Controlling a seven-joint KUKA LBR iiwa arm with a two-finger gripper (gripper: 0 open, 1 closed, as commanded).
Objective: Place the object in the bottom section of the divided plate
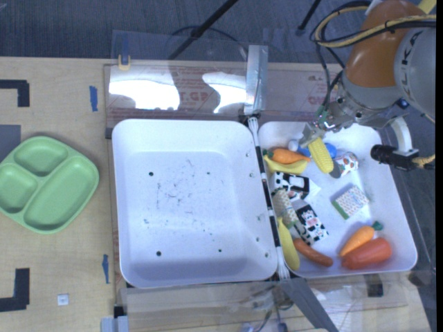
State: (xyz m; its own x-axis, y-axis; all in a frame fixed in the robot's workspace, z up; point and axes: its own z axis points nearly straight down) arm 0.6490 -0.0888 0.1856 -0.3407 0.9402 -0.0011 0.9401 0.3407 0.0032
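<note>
The green divided plate point(15, 159) lies on the bench at the far left, outside both bins, with two small sections at its top and one long section along its bottom right. My gripper point(320, 128) hangs over the back of the right bin point(401, 213), far from the plate. Its tip is just above the upper end of a yellow corn cob point(320, 155), which lies among the toys. I cannot see whether it touches the cob.
The right bin holds several toys: an orange-yellow fruit point(286, 159), two black-and-white cow figures point(291, 183), a banana point(288, 246), a sausage point(313, 254), a carrot point(358, 238), a red pepper point(368, 254), a checked block point(349, 200). The left bin point(131, 144) lies between them and the plate.
</note>
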